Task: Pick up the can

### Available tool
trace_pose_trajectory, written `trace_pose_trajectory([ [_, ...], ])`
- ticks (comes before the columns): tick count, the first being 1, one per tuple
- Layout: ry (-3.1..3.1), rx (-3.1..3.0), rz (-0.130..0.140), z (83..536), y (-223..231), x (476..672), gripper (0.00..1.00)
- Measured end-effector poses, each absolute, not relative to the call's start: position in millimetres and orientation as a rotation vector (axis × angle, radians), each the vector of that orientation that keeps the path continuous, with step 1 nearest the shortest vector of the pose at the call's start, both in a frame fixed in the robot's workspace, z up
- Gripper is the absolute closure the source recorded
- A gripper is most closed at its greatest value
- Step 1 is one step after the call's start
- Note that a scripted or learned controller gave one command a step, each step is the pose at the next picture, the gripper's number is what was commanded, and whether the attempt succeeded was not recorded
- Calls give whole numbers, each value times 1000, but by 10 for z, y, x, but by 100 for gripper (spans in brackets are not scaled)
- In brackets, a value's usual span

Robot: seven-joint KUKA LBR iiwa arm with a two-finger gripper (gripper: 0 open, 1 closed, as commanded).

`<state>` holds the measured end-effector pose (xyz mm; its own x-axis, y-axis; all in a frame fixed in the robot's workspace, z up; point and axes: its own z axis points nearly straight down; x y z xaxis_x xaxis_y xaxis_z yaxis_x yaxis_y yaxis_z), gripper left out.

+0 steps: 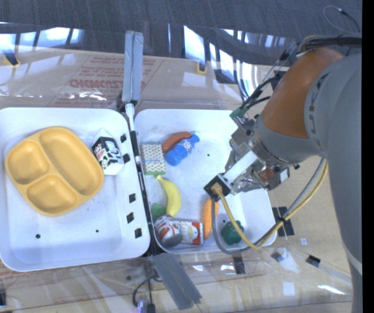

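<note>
Red-labelled, one can [179, 231] lies near one banana [169, 196]; gripper [247, 178] state cannot be told.

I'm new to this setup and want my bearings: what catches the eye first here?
The grey-and-orange arm looms over the right bin. A big yellow divided plate lies in the left bin. The red-and-white can lies at the right bin's near edge, beside a carrot.
</note>
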<state>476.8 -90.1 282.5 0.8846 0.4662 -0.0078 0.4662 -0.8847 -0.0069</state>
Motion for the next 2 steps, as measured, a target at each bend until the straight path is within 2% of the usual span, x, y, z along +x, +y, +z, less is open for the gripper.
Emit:
trace_pose_trajectory([
  [2,-776,-3034,39,2965,-885,4783,100],
])
